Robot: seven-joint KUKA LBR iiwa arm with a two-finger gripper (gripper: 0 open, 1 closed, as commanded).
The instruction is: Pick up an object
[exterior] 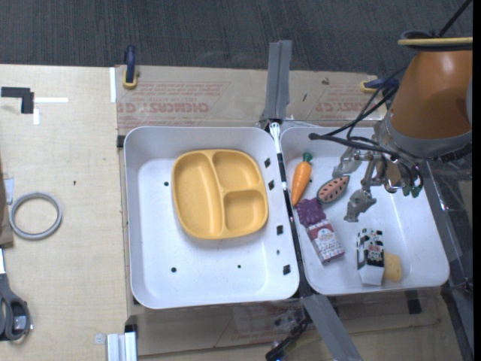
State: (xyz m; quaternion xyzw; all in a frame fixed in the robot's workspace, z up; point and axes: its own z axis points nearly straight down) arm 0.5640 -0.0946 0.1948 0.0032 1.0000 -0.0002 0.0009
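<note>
Within the right bin [421, 277], several small objects lie scattered across the white floor. A toy carrot [301, 179] with a green top rests at a slant near the bin's left wall, and just to its right lies a small oval toy food piece [333, 189], reddish brown with dark spots. Below the carrot sits a purple item [310, 211], touching the upper end of a small red and white carton [325, 244] that lies tilted beneath it. Toward the bin's lower right, a black and white patterned carton [369, 256] lies flat, with a yellow spongy lump [391, 268] touching its right side.

Above these things hangs the tool [359, 201], grey metal, reached in from the right under the arm's orange band [436, 89]. Its fingers [353, 209] point down between the spotted oval piece and the patterned carton, touching neither as far as the view lets one judge. Nothing sits between the fingers; whether they stand apart or together cannot be told from this angle. Dark cables loop around the wrist.

The left bin [150, 277] holds a yellow divided plate [203, 201] with three compartments, lying flat near the middle. On the table [60, 292] well to the left lie a grey roll of tape [11, 216] and, at the lower edge, scissors [13, 316]. A blue clamp [131, 65] stands at the back edge of the cardboard sheet.
</note>
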